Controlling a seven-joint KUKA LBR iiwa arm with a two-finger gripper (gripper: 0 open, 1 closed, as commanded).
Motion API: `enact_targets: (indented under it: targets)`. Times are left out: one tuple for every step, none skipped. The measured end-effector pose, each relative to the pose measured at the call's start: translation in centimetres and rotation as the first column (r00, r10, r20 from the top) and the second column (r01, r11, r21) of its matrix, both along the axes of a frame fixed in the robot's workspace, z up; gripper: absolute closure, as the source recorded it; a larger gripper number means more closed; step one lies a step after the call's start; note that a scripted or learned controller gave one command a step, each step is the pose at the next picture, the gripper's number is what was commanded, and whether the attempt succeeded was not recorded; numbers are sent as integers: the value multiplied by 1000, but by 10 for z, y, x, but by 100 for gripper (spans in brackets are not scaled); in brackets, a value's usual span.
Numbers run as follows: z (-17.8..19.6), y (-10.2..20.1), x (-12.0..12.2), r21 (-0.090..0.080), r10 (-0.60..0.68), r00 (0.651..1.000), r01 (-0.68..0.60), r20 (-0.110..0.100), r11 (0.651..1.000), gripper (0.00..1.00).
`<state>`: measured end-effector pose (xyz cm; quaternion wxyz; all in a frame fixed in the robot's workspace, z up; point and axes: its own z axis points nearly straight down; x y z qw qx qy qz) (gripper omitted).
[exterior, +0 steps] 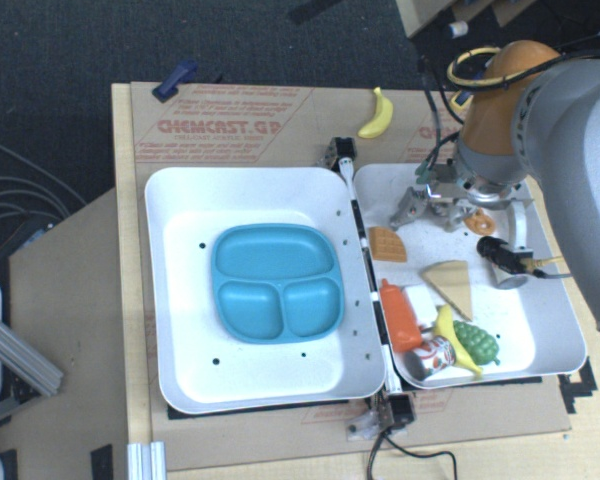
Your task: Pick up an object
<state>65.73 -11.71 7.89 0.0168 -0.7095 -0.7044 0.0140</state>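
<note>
Tan and flat, a toast-like slice (387, 244) lies just beside the jaws, on the side toward the neighbouring bin (170, 268), and I judge it the likeliest thing to be picked. The grey arm (500, 118) hangs low over the far end of its own bin (570, 338), so the step in hand looks like the approach before any grasp: nothing shows between the jaws, and I cannot tell whether they are spread or pressed together. The next move would call for a short shift toward the slice and a descent. That thin piece lies flush on smooth white plastic, so it offers little edge to catch. Farther from the jaws, toward the bin's near end, lie a pale wedge (452, 286) with straight cut sides, a smooth orange carrot (400, 318) along the wall, a knobbly green piece (477, 343) touching a yellow curved one (450, 330), and a small red-and-white can (435, 356). The carrot's rounded body may suit a pinch better. Well apart, the neighbouring bin holds a glossy blue divided plate (277, 280), and a yellow banana (377, 116) rests on the counter (240, 118) beyond both bins.
</note>
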Motion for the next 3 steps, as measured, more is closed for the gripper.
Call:
enact_targets:
  targets:
    - [10,-3,-1,-6,-1,1000,1,-5,1000,100]
    - [10,-2,-1,-5,-1,1000,1,-3,1000,0]
    - [0,13,0,-3,-1,1000,1,2,1000,0]
